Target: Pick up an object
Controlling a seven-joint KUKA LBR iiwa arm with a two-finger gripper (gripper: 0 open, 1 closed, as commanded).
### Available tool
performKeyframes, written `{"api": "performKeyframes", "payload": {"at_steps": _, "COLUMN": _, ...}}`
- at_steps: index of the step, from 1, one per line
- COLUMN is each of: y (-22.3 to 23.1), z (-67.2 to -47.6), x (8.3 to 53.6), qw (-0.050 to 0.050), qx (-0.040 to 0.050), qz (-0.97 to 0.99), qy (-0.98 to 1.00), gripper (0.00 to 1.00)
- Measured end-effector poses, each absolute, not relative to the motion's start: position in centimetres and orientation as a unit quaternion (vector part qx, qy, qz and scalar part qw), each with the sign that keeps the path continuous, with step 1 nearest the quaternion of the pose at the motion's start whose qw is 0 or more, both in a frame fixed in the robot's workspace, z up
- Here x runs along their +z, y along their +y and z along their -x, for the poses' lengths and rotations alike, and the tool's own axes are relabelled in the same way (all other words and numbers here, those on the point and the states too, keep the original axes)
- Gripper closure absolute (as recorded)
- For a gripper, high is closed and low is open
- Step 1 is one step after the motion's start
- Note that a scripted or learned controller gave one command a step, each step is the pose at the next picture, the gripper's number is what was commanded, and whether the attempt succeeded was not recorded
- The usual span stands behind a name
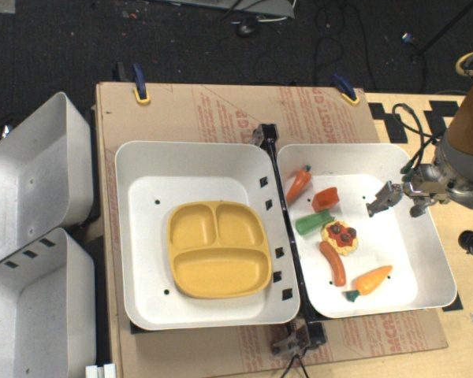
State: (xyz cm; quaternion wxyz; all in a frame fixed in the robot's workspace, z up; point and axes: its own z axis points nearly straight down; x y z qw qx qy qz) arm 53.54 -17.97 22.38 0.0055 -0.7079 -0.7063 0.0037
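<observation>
Nearest the camera, along the front of the right bin (426,290), lies a toy carrot (372,280), orange with a green stub, angled toward the front wall. Just behind it a red toy sausage (333,264) runs lengthwise, and its upper end touches or nearly touches a small toy pizza (340,237), yellow with red and dark toppings. Beyond those sit a green piece (313,224) that looks like a pepper or bean, a red-orange wedge (325,199), and farthest back a red chili pepper (299,184) close to the divider between the 2 bins. The left bin (142,211) bears a yellow divided plate (219,249) with 3 compartments.

The gripper (392,198) hangs above the right bin's right side, well apart from every toy; whether its fingers are spread or pressed together I cannot tell, and nothing is seen in them.

All 6 toys look like light, stiff, smooth plastic, likely to slip or roll under an off-centre pinch. The carrot seems the easiest target: it lies alone, so a grasp across its thick middle, fingers square to its long axis, should serve. The sausage and pizza crowd each other.
</observation>
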Motion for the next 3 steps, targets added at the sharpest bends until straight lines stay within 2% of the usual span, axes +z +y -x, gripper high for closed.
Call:
{"api": "performKeyframes", "payload": {"at_steps": 1, "y": -17.9, "z": -53.8, "x": 23.0, "qw": 0.000, "qx": 0.0003, "qz": 0.707, "qy": -0.707, "gripper": 0.00}}
{"api": "performKeyframes", "payload": {"at_steps": 3, "y": -19.4, "z": -52.3, "x": 12.5, "qw": 0.003, "qx": 0.0016, "qz": 0.708, "qy": -0.706, "gripper": 0.00}}
